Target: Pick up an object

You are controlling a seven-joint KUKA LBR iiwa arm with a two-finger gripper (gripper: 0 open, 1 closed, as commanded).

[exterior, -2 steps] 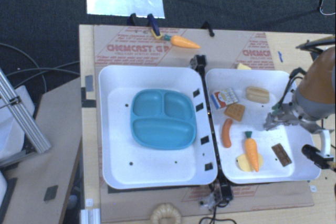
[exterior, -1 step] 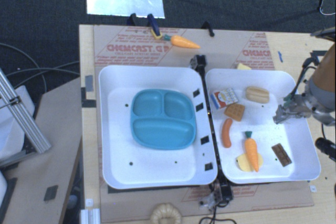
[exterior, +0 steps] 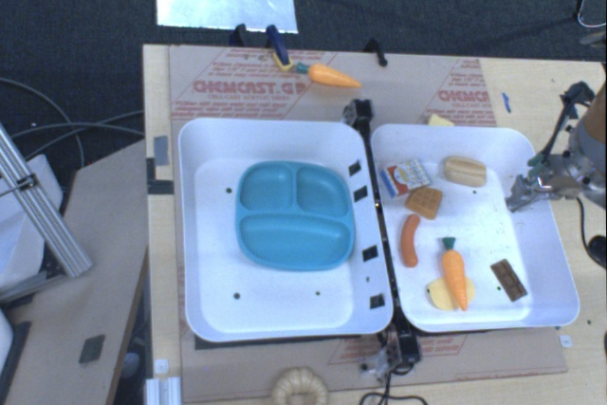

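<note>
Nearest, a chocolate bar point(exterior: 508, 280) and a carrot point(exterior: 455, 272) lying over a yellow piece point(exterior: 436, 295) sit low in the right bin point(exterior: 550, 232). Farther up lie a sausage point(exterior: 410, 240), waffle point(exterior: 424, 201) and bread roll point(exterior: 465, 171). The gripper point(exterior: 520, 195) hovers at this bin's right wall; whether it is open, I cannot tell. The left bin point(exterior: 209, 232) holds a blue plate point(exterior: 294, 213).

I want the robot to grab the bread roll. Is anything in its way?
Nothing visible is. The end effector sits at the right bin's right edge, and only bare bin floor lies between it and the bread roll.
</note>
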